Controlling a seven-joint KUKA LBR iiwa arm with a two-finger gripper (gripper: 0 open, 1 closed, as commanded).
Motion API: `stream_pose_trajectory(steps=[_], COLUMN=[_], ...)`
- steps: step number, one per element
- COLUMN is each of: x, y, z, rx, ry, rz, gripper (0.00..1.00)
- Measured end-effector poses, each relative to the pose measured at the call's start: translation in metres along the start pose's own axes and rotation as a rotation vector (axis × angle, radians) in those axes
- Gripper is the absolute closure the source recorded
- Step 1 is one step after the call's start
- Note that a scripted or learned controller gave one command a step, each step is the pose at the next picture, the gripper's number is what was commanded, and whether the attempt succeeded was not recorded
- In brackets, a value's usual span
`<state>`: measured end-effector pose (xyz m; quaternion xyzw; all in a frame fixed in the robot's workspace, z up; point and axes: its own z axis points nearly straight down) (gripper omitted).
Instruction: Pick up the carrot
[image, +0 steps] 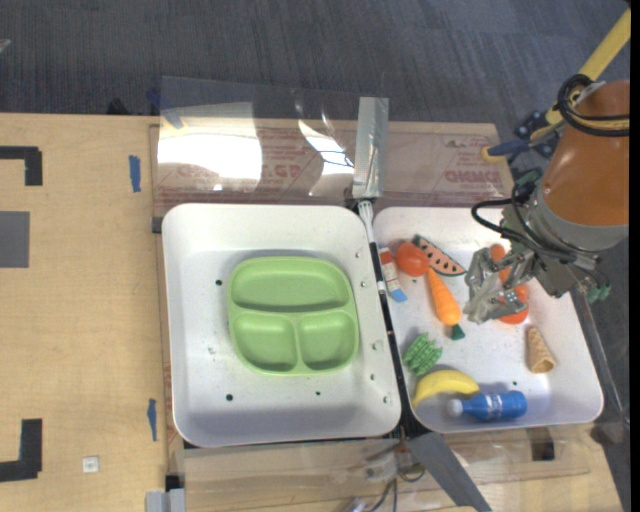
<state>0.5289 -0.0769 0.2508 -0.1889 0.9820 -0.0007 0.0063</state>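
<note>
The gripper (487, 290) hovers in the right bin (570, 400), fingers apart with nothing between them. The carrot (444, 298) lies just to their left on the bin floor, untouched, near a watermelon slice (440, 257). A banana (445, 383) rests below-left of the fingertips.

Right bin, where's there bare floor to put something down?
In the right bin, bare floor lies along the far edge above the watermelon slice, and between the carrot, cone and blue bottle. It is crowded around the gripper and along the near-left by the banana.
</note>
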Motion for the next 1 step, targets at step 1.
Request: stream_pose_trajectory(steps=[1], x=[-0.0184], y=[0.0369], z=[0.0171], rx=[-0.003], ry=[0.010], rz=[0.279], gripper=[1.00])
